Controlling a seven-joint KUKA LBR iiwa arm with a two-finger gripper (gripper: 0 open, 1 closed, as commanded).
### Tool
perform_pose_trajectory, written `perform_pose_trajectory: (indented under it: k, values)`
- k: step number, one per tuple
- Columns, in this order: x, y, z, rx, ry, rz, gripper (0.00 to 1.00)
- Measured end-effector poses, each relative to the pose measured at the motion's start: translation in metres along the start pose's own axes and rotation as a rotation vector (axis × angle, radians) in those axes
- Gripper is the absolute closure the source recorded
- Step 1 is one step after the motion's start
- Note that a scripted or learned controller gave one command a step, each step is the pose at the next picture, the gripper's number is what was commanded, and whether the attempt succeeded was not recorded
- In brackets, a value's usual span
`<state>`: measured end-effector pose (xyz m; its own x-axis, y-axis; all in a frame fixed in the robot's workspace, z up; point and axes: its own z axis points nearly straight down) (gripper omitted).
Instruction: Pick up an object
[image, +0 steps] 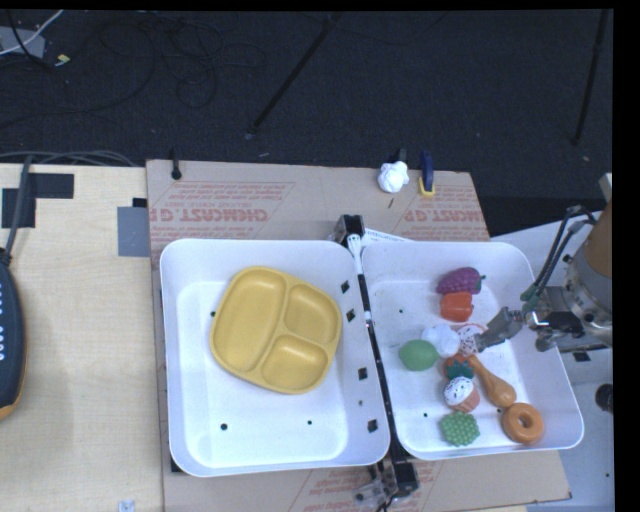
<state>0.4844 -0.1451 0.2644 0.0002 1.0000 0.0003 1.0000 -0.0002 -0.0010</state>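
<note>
On my screen the left bin (190, 440) holds one yellow divided plate (275, 328), and the right bin (540, 300) holds a purple grape bunch (458, 279), red block (456, 307), green ball (418, 354), white piece (438, 337), wooden stick (490, 378), textured green ball (459, 429) and brown ring (522, 422). I log the gripper (497, 331) low over the right bin's middle, just beside the white piece and the stick. Whether the fingers are released or clenched, I cannot tell.
</note>
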Motion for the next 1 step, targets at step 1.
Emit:
perform_pose_trajectory:
  k: [1]
  values:
    - [-0.0135,-0.0094,0.183,0.001,0.0,0.001,0.0]
